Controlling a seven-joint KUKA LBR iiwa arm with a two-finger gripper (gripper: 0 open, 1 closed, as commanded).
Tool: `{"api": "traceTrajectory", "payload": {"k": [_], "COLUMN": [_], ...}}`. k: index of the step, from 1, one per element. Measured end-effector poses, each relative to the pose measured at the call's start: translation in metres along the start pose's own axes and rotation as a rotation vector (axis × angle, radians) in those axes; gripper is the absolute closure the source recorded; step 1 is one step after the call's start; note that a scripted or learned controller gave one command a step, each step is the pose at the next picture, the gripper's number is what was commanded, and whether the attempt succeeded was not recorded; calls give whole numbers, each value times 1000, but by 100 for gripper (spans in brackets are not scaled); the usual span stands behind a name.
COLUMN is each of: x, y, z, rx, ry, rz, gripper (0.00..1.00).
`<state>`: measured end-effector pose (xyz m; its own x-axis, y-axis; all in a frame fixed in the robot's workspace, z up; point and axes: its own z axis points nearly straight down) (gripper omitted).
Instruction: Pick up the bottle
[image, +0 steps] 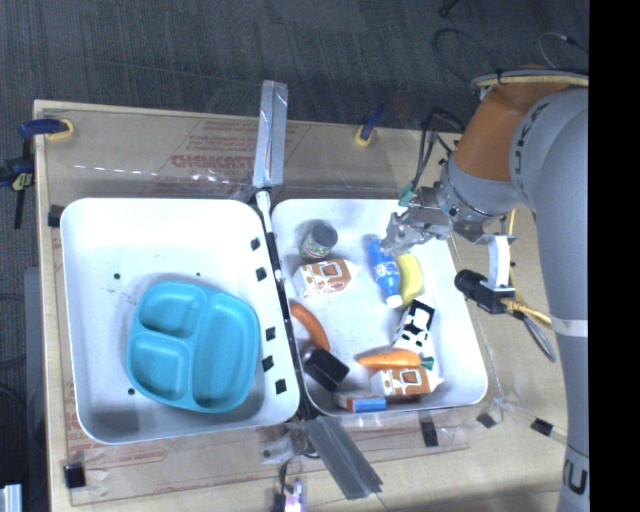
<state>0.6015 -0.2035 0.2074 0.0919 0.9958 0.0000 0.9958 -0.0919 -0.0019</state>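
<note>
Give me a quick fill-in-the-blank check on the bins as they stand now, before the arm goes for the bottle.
1. The blue bottle lies in the ____ bin.
2. The yellow banana lies right beside the ____.
3. The blue divided plate sits in the ____ bin.
4. The gripper hangs above the bottle's ____ end.

Missing words: right; bottle; left; upper
</note>
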Motion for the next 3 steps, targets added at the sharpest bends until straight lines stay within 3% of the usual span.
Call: {"api": "traceTrajectory", "payload": {"k": [1, 2, 3], "x": [0, 0, 5], "y": [0, 11, 57], "z": [0, 92, 113], "rx": [1, -23, -3], "ry": [1, -1, 0], "rz": [0, -15, -104], "gripper": [0, 0, 0]}}
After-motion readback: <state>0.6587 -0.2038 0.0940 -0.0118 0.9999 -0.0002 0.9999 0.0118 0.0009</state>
